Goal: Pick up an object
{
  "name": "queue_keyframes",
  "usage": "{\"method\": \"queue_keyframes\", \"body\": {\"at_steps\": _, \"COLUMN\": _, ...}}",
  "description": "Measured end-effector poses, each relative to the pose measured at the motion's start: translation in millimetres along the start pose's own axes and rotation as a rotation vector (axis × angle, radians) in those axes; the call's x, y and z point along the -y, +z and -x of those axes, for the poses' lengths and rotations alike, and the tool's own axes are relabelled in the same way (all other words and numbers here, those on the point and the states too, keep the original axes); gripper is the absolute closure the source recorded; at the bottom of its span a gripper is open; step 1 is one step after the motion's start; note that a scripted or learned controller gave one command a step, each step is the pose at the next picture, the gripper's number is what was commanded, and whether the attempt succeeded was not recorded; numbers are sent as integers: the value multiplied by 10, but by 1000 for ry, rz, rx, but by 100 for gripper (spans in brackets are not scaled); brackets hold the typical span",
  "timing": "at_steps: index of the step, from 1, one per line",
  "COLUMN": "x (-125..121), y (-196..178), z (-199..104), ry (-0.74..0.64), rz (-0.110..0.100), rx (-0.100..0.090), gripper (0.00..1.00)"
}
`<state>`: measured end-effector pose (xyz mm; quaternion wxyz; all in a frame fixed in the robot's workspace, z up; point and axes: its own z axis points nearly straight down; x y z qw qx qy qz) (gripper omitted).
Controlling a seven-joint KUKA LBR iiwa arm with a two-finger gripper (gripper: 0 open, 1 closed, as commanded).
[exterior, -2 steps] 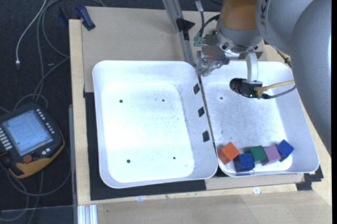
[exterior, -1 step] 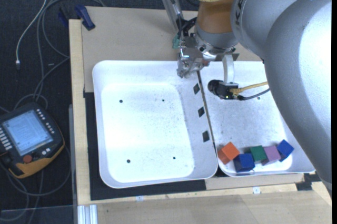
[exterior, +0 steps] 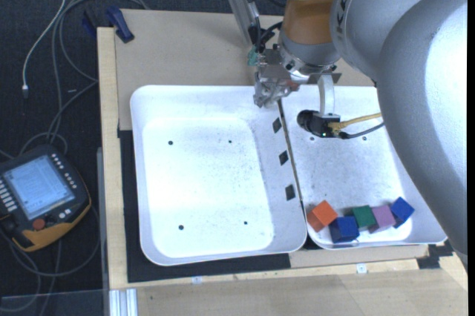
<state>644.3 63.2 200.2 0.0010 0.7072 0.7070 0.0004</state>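
- The claw (exterior: 266, 93) hangs low over the top end of the wall between the two bins. It is small and dark from up here, so I cannot tell if it is open or shut. I see nothing in it.
- Above the claw is the arm (exterior: 386, 25). It is fat, round and grey, with a shiny orange band. It comes in from the right.
- Just right of the claw, a dark lump (exterior: 315, 122) with a yellow wire sits over the right bin (exterior: 349, 166).
- The left bin (exterior: 200, 173) is white and smooth, with round corners, gray specks and four tiny dark dots.
- The blocks are well apart from the claw, in a row along the near edge of the right bin: an orange block (exterior: 323, 214), a dark blue block (exterior: 344, 228), a green block (exterior: 364, 216), a purple block (exterior: 383, 216) and a blue block (exterior: 401, 209).
- They sit close, some touching.
- The blocks look small, light and hard, with flat sides and sharp corners. I think they will not squash or break.
- A good hold is on two flat sides that face away from each other. The orange block at the end of the row looks easiest, as one side has room.
- The bins rest on a pale wood bench (exterior: 185, 47).
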Motion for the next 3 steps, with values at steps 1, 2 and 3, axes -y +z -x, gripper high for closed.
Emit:
{"method": "queue_keyframes", "body": {"at_steps": 1, "x": -47, "y": 0, "z": -308, "ry": -4, "rz": 0, "rx": -2, "gripper": 100}}
{"method": "queue_keyframes", "body": {"at_steps": 2, "x": 238, "y": -1, "z": 696, "ry": 8, "rz": -6, "rx": 3, "gripper": 100}}
{"method": "queue_keyframes", "body": {"at_steps": 3, "x": 405, "y": -396, "z": -110, "ry": -9, "rz": 2, "rx": -5, "gripper": 100}}
